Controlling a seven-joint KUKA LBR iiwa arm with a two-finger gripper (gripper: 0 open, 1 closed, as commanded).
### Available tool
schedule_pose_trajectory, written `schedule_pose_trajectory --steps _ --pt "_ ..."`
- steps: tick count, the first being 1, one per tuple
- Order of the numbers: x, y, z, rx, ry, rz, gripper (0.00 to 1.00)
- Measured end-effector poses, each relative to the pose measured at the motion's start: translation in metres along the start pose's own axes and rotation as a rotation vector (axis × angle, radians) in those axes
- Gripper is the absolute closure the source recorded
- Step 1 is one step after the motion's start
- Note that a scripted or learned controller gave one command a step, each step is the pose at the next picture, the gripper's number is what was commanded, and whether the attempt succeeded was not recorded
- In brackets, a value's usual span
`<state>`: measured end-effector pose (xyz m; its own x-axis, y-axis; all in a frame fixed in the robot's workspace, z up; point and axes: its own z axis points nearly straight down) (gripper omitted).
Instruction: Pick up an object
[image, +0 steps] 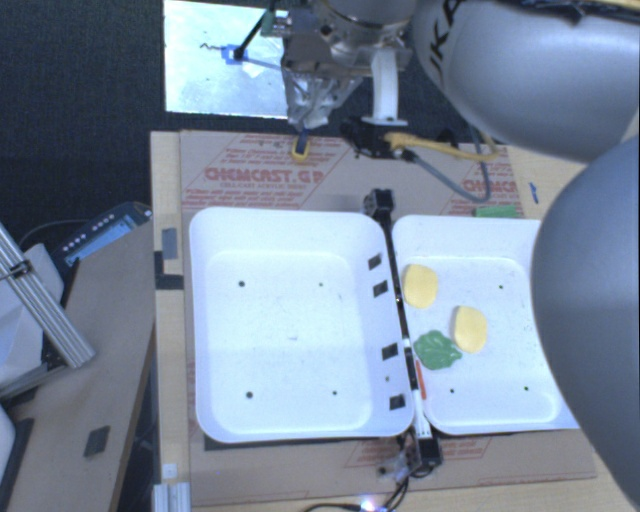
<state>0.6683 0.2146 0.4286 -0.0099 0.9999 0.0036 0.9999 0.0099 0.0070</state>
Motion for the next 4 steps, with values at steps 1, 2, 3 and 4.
schedule_pose_trajectory --steps 1,2,3,4 --pt "0.022 -0.050 -0.022 0.006 -0.002 0.003 1.00" --pt "0.019 0.003 -0.046 0.001 -0.003 0.009 1.00" --pt "0.022 -0.083 -0.113 0.000 0.002 0.001 1.00" --pt "-0.010 0.004 -0.105 0.003 -0.005 0.013 1.00"
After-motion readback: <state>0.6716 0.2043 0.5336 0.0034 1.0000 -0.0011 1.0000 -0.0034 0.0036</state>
